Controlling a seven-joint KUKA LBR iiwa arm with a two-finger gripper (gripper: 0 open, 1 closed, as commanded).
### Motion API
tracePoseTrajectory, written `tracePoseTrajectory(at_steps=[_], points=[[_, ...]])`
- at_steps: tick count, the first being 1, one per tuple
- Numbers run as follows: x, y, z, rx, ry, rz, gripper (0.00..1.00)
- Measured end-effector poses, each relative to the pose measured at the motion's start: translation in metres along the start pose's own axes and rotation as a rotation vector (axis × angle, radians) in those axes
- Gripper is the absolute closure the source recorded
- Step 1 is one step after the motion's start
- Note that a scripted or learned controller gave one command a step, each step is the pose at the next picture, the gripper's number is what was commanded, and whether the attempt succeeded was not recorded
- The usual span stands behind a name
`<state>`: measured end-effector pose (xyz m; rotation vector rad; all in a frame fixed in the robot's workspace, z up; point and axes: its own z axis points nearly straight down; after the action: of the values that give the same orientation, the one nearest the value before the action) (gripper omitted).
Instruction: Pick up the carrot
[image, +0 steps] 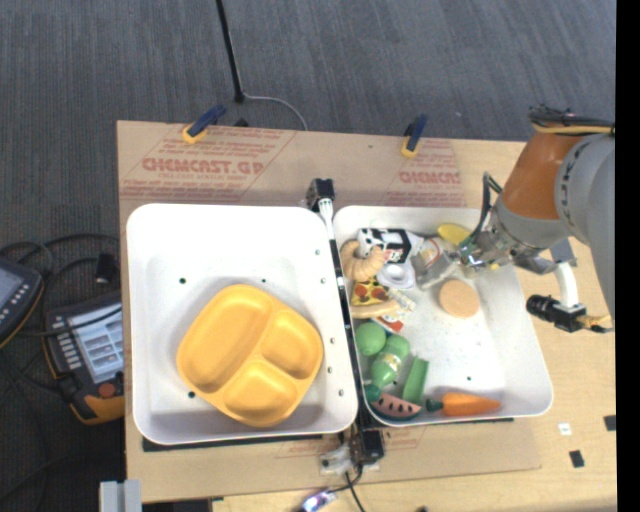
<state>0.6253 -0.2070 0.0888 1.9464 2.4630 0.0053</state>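
Two white bins (150, 300) hold one yellow tray (250, 352) and one carrot (470, 405); whether the jaws grip anything, I cannot tell.

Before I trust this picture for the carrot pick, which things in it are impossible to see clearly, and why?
- Gripper, camera view: small and blurred against the clutter, so open or shut is unclear.
- Carrot, camera view: its green end lies against the watermelon slice; touching or overlapping is unclear.
- Toys along the right bin left wall, camera view: piled on each other, too small to name singly.
- Arm, camera view: cut off by the right edge.
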Motion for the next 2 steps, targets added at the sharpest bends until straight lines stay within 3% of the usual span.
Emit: tracePoseTrajectory(at_steps=[1, 2], points=[[-0.013, -0.023, -0.123, 0.002, -0.004, 0.105, 0.0], [0.007, -0.1, -0.042, 0.007, 0.002, 0.037, 0.0]])
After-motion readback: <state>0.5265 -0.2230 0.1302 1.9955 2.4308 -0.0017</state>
